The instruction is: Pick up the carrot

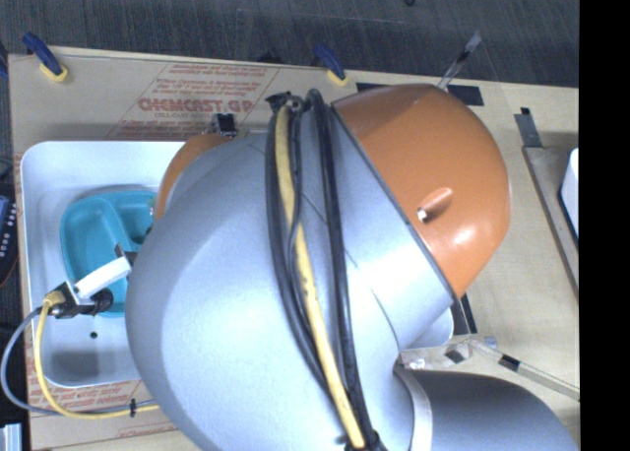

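Note:
My grey arm [295, 291] with its orange band [443, 183] covers most of the view and hides much of both bins. It reaches down into the left white bin [39, 232]. My gripper [128, 252] sits at the right edge of a teal dish [98, 227] in that bin, almost wholly tucked under the arm's body. The arm blocks whatever lies between or under the gripper.
The bins rest on a cardboard sheet [197, 95] with red print, held by blue clamps [44, 57] at the back edge. A small dark speck [94, 334] lies on the left bin's floor. The bare bench [541, 272] runs along the right.

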`<state>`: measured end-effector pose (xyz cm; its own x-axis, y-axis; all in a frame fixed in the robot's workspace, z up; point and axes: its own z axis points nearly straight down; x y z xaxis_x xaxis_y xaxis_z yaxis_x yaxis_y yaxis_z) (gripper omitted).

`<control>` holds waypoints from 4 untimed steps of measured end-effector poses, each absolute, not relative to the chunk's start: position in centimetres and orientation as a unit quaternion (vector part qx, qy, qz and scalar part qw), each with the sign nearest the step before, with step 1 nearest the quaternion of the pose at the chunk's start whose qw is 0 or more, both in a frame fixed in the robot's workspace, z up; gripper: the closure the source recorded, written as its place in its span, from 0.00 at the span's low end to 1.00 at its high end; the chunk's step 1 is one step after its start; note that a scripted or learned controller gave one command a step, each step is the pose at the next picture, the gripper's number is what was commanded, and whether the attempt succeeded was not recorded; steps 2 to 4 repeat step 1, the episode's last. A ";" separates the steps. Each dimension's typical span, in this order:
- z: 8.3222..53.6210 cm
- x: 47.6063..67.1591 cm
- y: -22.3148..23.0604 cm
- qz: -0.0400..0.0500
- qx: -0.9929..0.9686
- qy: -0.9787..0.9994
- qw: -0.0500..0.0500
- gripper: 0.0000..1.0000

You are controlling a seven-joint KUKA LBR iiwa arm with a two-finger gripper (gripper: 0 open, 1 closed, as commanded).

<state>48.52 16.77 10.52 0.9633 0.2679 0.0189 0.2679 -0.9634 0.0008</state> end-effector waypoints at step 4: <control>14.4 47.6 17.7 0.003 -0.994 -0.106 0.002 1.00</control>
